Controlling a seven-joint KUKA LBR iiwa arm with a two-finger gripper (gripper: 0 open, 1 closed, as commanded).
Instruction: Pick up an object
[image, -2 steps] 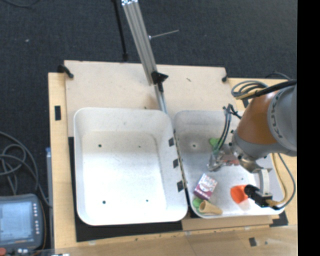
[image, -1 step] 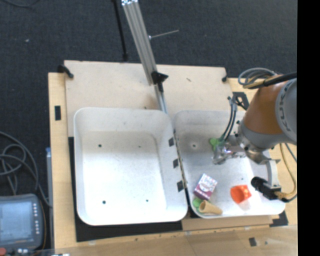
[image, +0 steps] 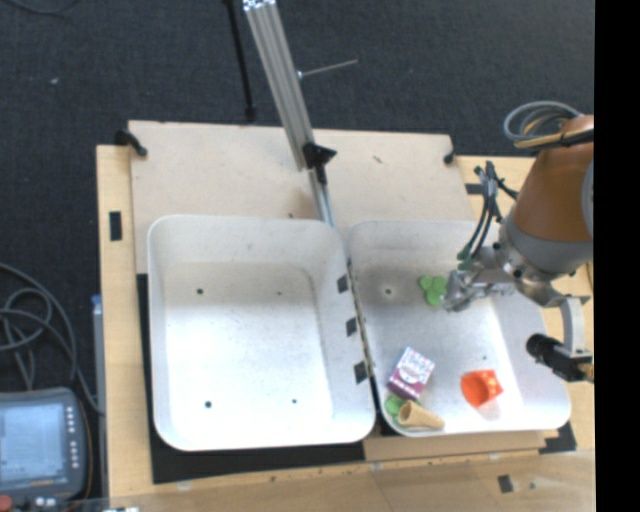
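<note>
My gripper (image: 455, 296) hangs over the upper middle of the right bin (image: 380, 250), right beside a small green object (image: 432, 290) that lies just to its left. I cannot make out how the gripper stands or whether it touches the green object. Lower in the same bin lie a purple and white box (image: 411, 372), an orange object (image: 481, 387) and, at the front edge, a tan cone with a green piece (image: 412, 414).
The left bin (image: 160, 300) sits alongside, parted from the right one by a shared rim (image: 352, 310). A slanted metal pole (image: 285, 85) rises from behind the bins. The arm's orange band (image: 555, 190) is at the right edge.
</note>
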